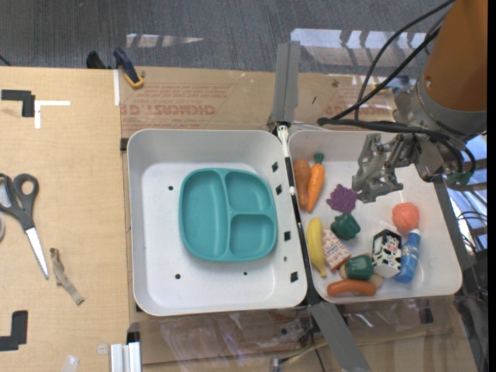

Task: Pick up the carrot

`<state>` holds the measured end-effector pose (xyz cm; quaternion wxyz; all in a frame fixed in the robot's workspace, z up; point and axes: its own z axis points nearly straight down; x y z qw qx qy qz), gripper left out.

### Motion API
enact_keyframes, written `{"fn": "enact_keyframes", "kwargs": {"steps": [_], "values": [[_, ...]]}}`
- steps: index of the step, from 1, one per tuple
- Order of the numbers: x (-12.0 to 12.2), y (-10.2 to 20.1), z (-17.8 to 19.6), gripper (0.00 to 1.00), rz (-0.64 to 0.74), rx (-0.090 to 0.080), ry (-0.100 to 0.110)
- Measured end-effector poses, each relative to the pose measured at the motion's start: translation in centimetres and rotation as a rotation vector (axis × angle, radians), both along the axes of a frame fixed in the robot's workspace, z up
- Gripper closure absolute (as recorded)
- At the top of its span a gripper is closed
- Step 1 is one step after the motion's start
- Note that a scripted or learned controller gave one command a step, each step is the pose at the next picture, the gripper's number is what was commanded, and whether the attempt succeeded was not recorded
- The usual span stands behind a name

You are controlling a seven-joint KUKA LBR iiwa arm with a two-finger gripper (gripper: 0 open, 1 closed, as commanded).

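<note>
Crowding the right bin [453, 285], toys lay jumbled near its front wall: one sausage [351, 288], one banana [315, 246]. Farther back, one carrot [315, 181] rested against its left wall, likely dropped loose. Gripper [376, 178] hovered beyond, carrot untouched; grip state unclear.

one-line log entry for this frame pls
phase: approach | gripper: above right bin, beside purple toy | carrot: at bin's left wall, not held | teal plate: left bin

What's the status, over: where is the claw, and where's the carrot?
Two-finger gripper over right bin. Orange carrot with green top lies left of it, untouched. Purple grape bunch between them.
</note>
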<state>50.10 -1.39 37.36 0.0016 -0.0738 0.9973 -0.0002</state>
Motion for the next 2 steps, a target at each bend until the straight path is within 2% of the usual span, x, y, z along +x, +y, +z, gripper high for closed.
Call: {"fn": "enact_keyframes", "kwargs": {"steps": [1, 2], "values": [[3.8, 6.0, -18.3, 1.0, -0.348, 0.0, 0.004], [0.9, 1.8, -4.5, 1.0, -0.162, 0.0, 0.0]]}}
